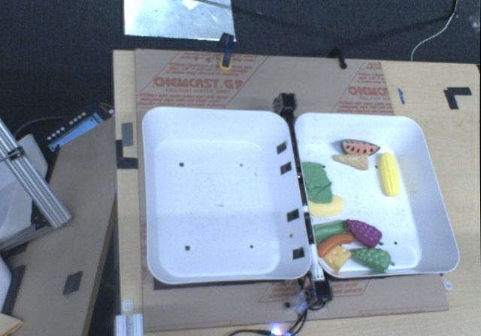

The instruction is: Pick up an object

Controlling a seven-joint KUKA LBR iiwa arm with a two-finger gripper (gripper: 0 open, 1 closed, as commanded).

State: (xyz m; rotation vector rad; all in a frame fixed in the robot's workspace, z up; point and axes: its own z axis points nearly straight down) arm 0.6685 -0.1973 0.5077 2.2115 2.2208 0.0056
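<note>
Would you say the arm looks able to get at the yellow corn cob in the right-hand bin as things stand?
Probably yes. The corn cob lies alone on the bin floor, apart from the watermelon slice and the beige piece, with nothing over it.

- A red toy watermelon slice [358, 148] and a yellow toy corn cob [388, 174] lie near the back of the right white bin [432, 199].
- A bumpy purple toy fruit [364, 233] lies near the front.
</note>
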